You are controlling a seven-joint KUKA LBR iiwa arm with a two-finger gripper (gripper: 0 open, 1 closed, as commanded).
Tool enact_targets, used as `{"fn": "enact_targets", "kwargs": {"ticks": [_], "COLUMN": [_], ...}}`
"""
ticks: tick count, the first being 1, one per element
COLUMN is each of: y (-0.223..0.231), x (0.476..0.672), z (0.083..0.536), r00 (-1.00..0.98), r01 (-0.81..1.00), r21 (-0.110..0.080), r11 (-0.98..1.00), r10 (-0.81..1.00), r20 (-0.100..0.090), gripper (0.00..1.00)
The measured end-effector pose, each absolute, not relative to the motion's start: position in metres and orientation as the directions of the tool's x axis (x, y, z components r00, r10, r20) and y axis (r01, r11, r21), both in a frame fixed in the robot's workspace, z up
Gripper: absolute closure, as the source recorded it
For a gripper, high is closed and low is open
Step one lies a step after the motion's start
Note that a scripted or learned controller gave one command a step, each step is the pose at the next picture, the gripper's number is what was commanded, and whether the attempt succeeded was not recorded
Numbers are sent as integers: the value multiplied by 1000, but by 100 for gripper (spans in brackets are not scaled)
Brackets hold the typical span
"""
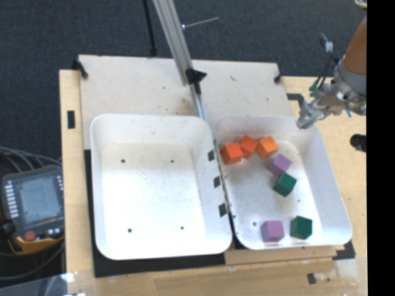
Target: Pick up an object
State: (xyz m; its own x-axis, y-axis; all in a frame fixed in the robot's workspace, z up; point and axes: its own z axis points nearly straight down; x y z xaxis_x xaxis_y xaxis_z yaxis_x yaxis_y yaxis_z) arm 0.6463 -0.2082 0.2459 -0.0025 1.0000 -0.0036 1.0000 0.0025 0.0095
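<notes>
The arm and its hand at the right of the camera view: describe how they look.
The arm shows an orange-brown band above a grey wrist section. Below it sits a metallic grey hand, small and angular, with thin dark cables looping beside the wrist. No markings are legible at this size.

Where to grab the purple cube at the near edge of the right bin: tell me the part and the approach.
Take the purple cube by its two side faces, coming straight down from above. It sits flat with its top face exposed and a gap to the green cube on one side, though the bin wall behind it is close. The gripper hangs over the bin's far rim.
</notes>
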Motion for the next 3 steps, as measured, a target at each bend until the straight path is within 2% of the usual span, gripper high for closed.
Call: {"fn": "enact_targets", "kwargs": {"ticks": [1,2,3], "y": [-210,-157,-99], "x": [647,659,657], "z": [276,276,262], "r00": [-5,-6,-6], "r01": [1000,1000,1000], "r21": [6,1,-1], "r11": [5,6,6], "r10": [1000,1000,1000], "r20": [-2,0,0], "gripper": [100,100,100]}}
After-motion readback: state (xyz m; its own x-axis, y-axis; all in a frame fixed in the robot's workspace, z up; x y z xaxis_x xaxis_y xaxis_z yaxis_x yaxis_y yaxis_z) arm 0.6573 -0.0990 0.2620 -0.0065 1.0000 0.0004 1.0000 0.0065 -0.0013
